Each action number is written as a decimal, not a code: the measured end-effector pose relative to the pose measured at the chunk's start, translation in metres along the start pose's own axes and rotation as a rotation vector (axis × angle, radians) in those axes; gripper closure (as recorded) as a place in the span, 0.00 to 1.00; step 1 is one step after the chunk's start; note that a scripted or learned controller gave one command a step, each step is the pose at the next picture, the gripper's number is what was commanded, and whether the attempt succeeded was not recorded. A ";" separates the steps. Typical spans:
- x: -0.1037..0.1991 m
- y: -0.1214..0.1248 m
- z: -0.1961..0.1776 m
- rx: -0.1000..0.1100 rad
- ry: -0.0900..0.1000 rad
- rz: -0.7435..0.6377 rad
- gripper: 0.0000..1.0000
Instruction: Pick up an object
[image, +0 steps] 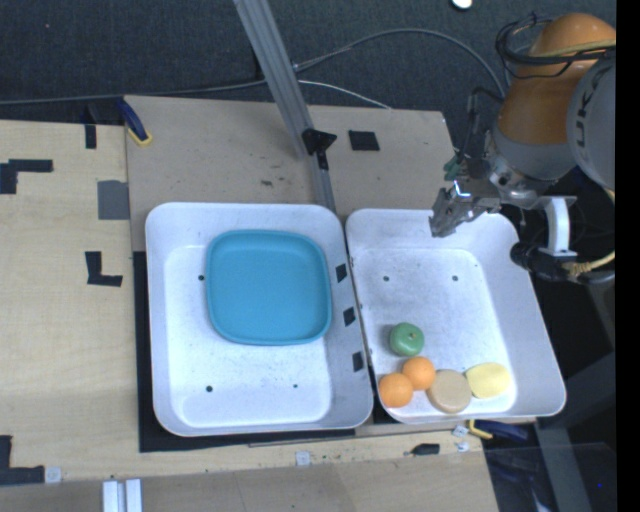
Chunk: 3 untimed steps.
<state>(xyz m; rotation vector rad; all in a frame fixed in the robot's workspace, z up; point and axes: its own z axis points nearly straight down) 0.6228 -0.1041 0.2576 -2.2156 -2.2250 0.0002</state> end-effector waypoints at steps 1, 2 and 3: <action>0.059 -0.019 0.004 -0.001 0.000 0.000 1.00; 0.116 -0.027 0.018 0.000 0.000 -0.001 1.00; 0.162 -0.043 0.014 -0.001 0.000 0.000 1.00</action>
